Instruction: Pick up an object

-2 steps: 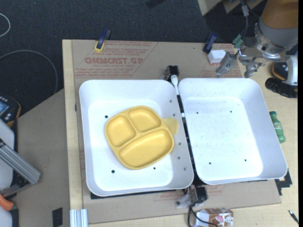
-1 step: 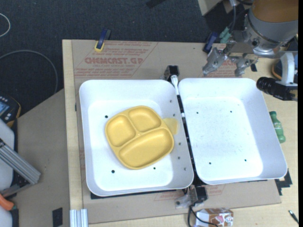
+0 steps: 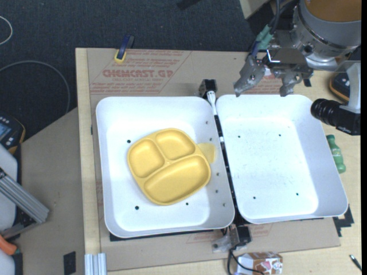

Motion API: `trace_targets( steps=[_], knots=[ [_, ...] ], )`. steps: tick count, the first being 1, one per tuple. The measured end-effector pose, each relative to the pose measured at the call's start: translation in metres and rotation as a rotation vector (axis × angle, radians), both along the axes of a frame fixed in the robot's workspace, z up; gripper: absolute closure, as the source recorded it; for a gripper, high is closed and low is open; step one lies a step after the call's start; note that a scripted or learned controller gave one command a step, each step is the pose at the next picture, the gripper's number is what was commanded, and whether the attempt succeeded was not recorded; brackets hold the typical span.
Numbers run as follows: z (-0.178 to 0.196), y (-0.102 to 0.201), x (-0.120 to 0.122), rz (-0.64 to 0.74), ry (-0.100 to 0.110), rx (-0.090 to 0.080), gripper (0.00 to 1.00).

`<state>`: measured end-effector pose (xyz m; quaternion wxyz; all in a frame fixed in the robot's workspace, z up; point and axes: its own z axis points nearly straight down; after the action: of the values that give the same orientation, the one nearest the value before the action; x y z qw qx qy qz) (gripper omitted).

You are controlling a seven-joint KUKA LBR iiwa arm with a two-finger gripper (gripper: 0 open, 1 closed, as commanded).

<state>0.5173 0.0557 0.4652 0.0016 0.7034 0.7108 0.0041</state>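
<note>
A yellow divided plate [image 3: 168, 165] with three compartments lies in the left white bin [image 3: 114, 119], near its middle. A small pale yellow piece [image 3: 207, 151] pokes out from under the plate's right edge. My gripper [image 3: 265, 86] hangs above the far edge of the right white bin [image 3: 321, 148], well to the upper right of the plate. Its two grey fingers [image 3: 245, 82] are spread wide apart and open, with nothing between them.
The bins sit side by side on a cardboard sheet [image 3: 143, 70]. A black clip [image 3: 207, 87] sits at the far end of the seam between them. A black cylinder [image 3: 335, 114] juts in at the right. A yellow-and-blue clamp [image 3: 123, 50] holds the cardboard's far edge.
</note>
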Motion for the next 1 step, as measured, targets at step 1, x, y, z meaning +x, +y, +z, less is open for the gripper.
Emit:
trace_targets(
  steps=[1],
  knots=[
    [0.0473,0.0926,-0.0400,0.003,0.001,0.002,0.00]
  ],
)
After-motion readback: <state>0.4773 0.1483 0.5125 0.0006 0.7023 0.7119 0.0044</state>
